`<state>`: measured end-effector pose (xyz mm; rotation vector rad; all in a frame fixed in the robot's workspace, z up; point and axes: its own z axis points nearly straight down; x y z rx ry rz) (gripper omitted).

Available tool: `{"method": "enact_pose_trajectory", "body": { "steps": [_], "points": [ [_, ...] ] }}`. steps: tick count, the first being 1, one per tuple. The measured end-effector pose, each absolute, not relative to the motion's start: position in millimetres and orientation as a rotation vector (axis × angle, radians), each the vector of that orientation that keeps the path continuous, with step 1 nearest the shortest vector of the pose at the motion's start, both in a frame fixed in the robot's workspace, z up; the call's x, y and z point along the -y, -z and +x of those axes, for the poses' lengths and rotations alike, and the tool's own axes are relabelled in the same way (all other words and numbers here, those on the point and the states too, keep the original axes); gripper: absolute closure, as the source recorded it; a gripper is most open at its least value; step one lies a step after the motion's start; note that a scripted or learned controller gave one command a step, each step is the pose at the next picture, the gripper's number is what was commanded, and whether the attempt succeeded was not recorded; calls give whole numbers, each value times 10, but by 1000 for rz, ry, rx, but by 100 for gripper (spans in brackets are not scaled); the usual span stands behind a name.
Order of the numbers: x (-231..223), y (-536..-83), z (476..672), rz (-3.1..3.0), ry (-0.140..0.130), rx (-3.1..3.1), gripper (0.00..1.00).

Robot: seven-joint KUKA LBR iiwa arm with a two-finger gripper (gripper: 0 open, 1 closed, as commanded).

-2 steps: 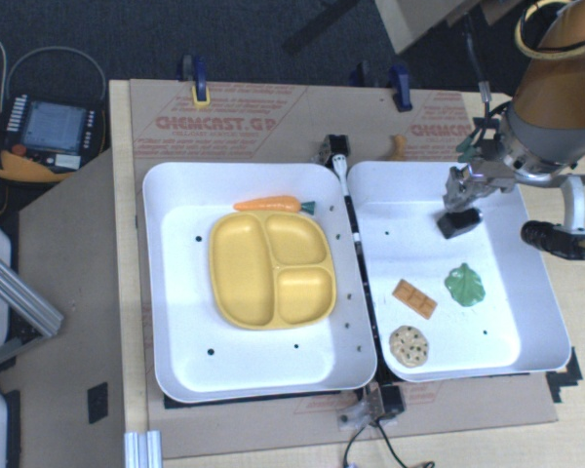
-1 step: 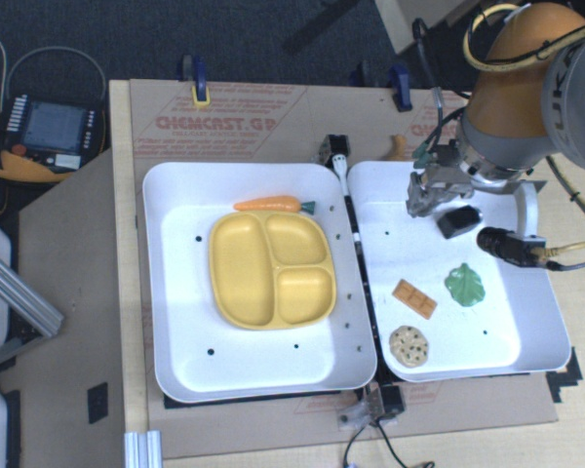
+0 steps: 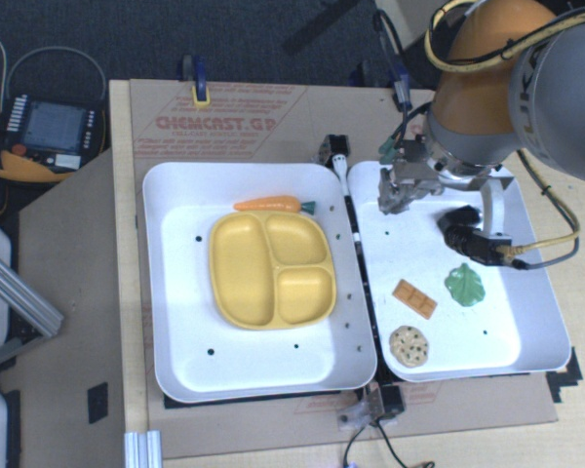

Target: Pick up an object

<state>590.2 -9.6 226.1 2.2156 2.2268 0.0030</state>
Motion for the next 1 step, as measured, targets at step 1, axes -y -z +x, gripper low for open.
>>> {"method": "enact_pose_trajectory", "body": {
  "steps": [1],
  "points": [
    [-439,-2150,5905,2218,1,-2230,100]
  ]
}}
